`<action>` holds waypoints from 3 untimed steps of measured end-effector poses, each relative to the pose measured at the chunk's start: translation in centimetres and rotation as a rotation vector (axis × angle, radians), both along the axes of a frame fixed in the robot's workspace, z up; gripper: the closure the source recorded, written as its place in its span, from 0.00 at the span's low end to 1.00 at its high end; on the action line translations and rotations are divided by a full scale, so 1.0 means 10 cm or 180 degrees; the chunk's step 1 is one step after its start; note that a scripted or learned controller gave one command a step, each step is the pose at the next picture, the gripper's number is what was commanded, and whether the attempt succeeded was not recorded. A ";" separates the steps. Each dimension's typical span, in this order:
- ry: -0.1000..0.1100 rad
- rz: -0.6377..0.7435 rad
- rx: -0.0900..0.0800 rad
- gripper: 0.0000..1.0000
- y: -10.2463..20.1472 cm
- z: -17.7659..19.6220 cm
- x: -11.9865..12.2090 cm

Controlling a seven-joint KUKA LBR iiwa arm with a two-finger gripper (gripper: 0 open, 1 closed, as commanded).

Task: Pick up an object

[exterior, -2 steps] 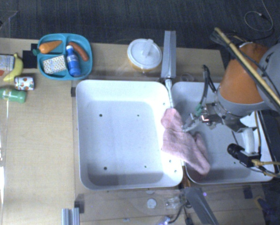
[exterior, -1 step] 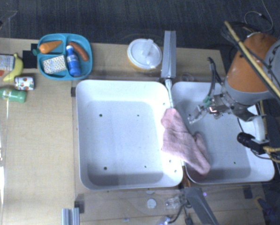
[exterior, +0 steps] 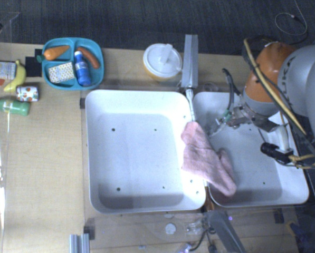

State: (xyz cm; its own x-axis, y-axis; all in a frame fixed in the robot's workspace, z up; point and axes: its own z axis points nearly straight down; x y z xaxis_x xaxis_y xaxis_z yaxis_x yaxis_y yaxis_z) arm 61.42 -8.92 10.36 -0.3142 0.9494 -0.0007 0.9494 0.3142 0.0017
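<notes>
From above, a pink cloth (exterior: pixel 206 158) is draped over the shared rim between the 2 bins, lying mostly in the right bin (exterior: pixel 252 191) and overlapping the left bin's (exterior: pixel 136 152) right edge. The left bin's floor offers wide open room. The end effector (exterior: pixel 224 121) sits low in the right bin near its upper left corner, just beside the cloth's top; whether it is spread or closed I cannot tell.

You won't get any readable text here. The small carton (exterior: pixel 1 70) and the can (exterior: pixel 27 93) at the bench's left edge both carry printed labels, and so does the blue bottle (exterior: pixel 82 68) in the divided tray (exterior: pixel 96 54), but the lettering is too small and blurred.
</notes>
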 end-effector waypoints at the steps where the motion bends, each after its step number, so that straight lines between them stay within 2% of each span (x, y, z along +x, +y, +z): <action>1: 0.0008 -0.0187 0.0002 0.00 -0.08 -0.16 0.56; 2: -0.0008 0.0408 -0.0003 0.00 -0.53 0.02 0.29; 3: -0.0038 0.1109 -0.0012 0.00 -0.28 -0.14 -0.23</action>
State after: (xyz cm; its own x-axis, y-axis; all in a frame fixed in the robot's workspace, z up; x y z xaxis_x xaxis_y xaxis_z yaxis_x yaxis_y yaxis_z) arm 59.15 -11.69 8.93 -0.6192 0.7852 -0.0097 0.7851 0.6193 0.0103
